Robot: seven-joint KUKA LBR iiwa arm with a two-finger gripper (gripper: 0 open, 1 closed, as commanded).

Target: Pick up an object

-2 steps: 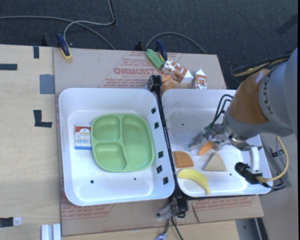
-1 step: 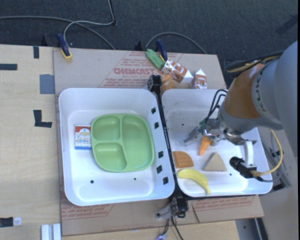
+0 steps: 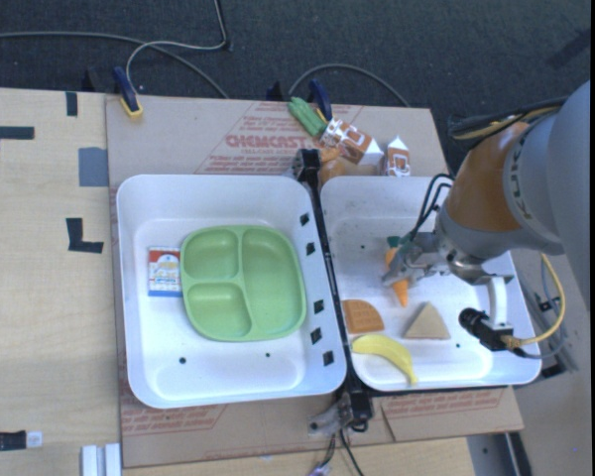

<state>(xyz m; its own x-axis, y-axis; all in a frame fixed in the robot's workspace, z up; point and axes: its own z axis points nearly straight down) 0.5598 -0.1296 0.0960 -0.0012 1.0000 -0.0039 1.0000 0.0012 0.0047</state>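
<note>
here the arm (image 3: 516, 191), grey with an orange band above the wrist, is seen reaching in from the right over the right bin (image 3: 362, 201). the gripper (image 3: 405, 266) is lowered near the middle of that bin, and an orange carrot-shaped piece (image 3: 401, 289) is seen right at its tips, one end by the upper finger and one end below. the fingers appear drawn narrow about that piece, though whether it is truly clamped cannot be told for certain from this slant.

in the same bin, nearer the front, a round brown cookie-like item (image 3: 362, 315) is lain beside the dividing wall, a tan wedge (image 3: 427, 322) is set just to its right, and a yellow banana (image 3: 389, 355) is placed below both, close to the front rim.

in the left bin (image 3: 139, 355) a green divided plate (image 3: 244, 282) is placed near the centre, with a small printed card (image 3: 164, 271) touching its left edge.

beyond the bins, small brown-and-white cartons (image 3: 357, 147) are gathered on the cardboard sheet (image 3: 178, 137).
</note>
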